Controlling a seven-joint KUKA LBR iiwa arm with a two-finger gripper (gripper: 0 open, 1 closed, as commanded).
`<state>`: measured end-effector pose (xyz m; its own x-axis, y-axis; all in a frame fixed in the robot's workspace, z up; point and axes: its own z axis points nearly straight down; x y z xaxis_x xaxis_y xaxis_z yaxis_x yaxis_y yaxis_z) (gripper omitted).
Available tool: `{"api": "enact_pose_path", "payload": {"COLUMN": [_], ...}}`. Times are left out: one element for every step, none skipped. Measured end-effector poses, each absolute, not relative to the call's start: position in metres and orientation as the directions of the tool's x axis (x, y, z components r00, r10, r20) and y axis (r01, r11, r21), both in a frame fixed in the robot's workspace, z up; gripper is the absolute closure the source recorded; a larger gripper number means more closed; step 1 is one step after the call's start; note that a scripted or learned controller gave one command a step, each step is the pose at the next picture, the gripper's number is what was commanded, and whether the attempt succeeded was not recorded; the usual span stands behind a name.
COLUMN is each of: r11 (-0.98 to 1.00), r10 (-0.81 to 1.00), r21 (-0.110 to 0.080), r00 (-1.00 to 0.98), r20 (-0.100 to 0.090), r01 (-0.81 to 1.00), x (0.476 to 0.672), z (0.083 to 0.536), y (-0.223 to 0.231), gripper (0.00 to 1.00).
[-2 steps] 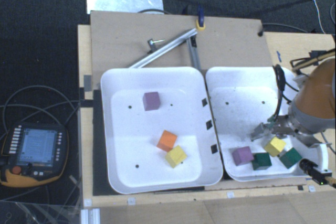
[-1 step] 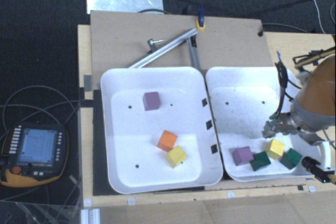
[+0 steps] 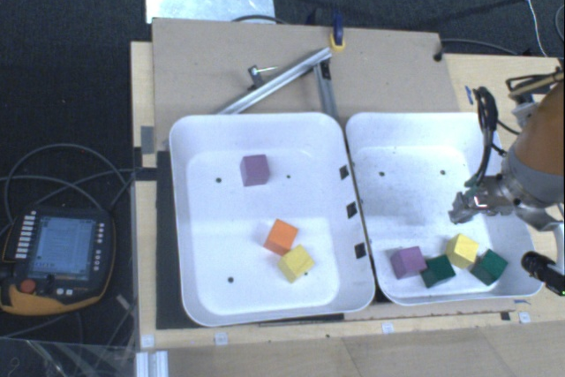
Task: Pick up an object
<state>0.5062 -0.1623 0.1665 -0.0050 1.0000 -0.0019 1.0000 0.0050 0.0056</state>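
Observation:
The left bin (image 3: pixel 185 181) holds a purple cube (image 3: pixel 254 169) near its back, plus an orange cube (image 3: pixel 281 235) touching a yellow cube (image 3: pixel 297 262) toward the front. In the right bin (image 3: pixel 397 137), along the front wall, lie a purple cube (image 3: pixel 408 260), a dark green cube (image 3: pixel 437 270), a yellow cube (image 3: pixel 463 249) and another green cube (image 3: pixel 490 265). My gripper (image 3: pixel 470 207) hangs at the right side of the right bin, just above and behind that yellow cube. Nothing shows between its fingers.
A metal rod (image 3: pixel 278 80) lies slanted on the brown board behind the bins. A teach pendant (image 3: pixel 58 256) with cables sits on the floor at the left. The arm's body (image 3: pixel 540 159) covers the right bin's right edge.

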Motion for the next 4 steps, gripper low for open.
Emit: {"api": "enact_pose_path", "payload": {"r11": [0.005,0.011,0.012,0.012], "r10": [1.0,1.0,1.0,1.0], "r21": [0.008,0.005,0.004,0.002], "r00": [-0.005,-0.011,-0.012,-0.012], "r20": [-0.003,0.001,0.002,0.003], "r01": [1.0,1.0,1.0,1.0], "x": [0.508,0.514,0.521,0.517], "z": [0.22,0.233,0.242,0.246], "y": [-0.163,-0.111,-0.053,0.001], "gripper": [1.0,1.0,1.0,1.0]}}
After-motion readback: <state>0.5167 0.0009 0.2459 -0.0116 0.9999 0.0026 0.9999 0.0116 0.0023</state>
